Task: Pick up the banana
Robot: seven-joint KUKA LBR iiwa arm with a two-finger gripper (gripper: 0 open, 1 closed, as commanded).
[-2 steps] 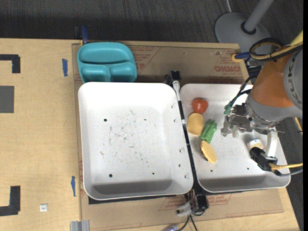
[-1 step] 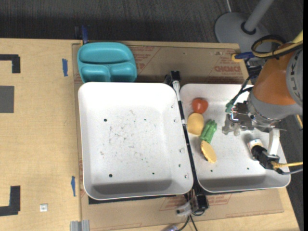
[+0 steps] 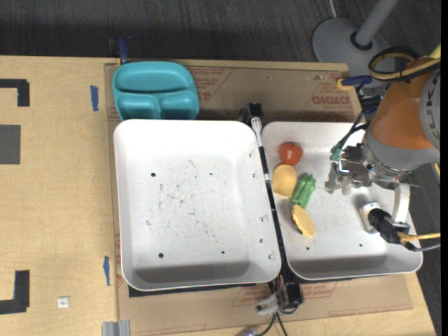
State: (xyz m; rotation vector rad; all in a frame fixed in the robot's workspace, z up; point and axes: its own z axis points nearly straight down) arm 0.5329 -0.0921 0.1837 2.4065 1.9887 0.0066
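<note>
The banana [image 3: 303, 221] is a short yellow piece lying in the right bin [image 3: 350, 261], left of the bin's middle. My gripper [image 3: 342, 178] hangs over the same bin, to the right of the banana and a little farther back, apart from it. Nothing shows between the gripper and the banana. The grey arm with its orange band [image 3: 402, 117] reaches in from the right and hides part of the bin's right side.
Just behind the banana lie a green item [image 3: 304, 190], a round yellow fruit [image 3: 283, 179] and a red tomato [image 3: 290, 152]. The left bin [image 3: 140, 257] adjoins on the left. A teal tray [image 3: 155, 89] stands behind it. A black-and-white fitting [image 3: 378, 219] with a yellow cable sits at the right bin's right side.
</note>
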